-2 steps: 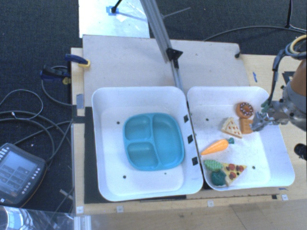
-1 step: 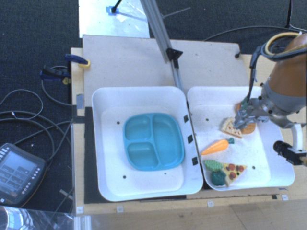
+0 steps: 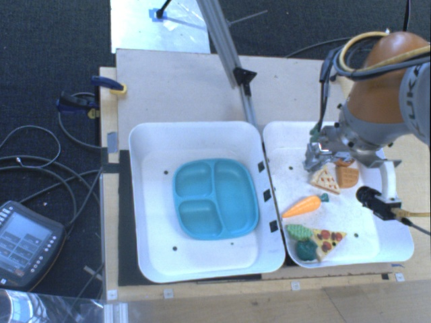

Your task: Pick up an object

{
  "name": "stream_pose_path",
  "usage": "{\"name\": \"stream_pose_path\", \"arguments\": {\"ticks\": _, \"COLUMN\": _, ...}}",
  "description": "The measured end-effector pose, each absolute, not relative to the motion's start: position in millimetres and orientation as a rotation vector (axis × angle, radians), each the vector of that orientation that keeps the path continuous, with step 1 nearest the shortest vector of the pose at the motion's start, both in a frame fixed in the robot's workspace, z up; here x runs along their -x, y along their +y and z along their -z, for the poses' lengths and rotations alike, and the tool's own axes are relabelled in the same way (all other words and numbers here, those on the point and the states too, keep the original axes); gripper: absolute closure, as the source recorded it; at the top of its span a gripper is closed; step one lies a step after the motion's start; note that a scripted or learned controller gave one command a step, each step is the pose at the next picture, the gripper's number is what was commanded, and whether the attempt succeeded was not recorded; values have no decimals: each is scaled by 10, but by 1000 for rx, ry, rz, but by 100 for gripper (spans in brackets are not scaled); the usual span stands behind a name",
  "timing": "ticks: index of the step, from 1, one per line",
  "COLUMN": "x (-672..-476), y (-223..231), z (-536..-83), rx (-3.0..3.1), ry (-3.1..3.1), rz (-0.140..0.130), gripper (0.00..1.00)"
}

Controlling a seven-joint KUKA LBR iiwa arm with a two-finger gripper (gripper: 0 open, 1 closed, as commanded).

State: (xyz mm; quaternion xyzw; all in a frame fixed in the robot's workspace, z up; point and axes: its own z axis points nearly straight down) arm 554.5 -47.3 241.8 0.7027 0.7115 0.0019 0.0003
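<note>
Hovering over my right bin (image 3: 404, 251), the metal jaws (image 3: 316, 155) (spread or not, I cannot tell) hang beside a triangular toy wedge (image 3: 325, 180). A smooth orange carrot (image 3: 302, 206) lies nearby.

Table (image 3: 175, 86): bore two bins side by side. Left bin (image 3: 151, 247): held a divided tray (image 3: 217, 198) near its middle. Right bin (image 3: 397, 247): held a toy carrot (image 3: 302, 206) by its left wall; a pizza slice (image 3: 326, 239) and a broccoli piece (image 3: 307, 249) touching it at the near edge; a wedge (image 3: 325, 180) and a block (image 3: 347, 175) further back, side by side. Gripper (image 3: 316, 155): hung just behind the wedge. Handheld controller (image 3: 25, 242): lay on the floor, left of the table.
</note>
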Motion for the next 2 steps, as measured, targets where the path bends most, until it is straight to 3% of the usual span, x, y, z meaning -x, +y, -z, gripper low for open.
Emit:
{"name": "stream_pose_path", "arguments": {"ticks": 1, "x": -5624, "y": -34, "z": -2385, "rx": -2210, "ry": 2233, "rz": -4, "gripper": 100}}
{"name": "stream_pose_path", "arguments": {"ticks": 2, "x": -5856, "y": 537, "z": -2299, "rx": -2209, "ry": 2234, "rz": -5, "gripper": 100}}
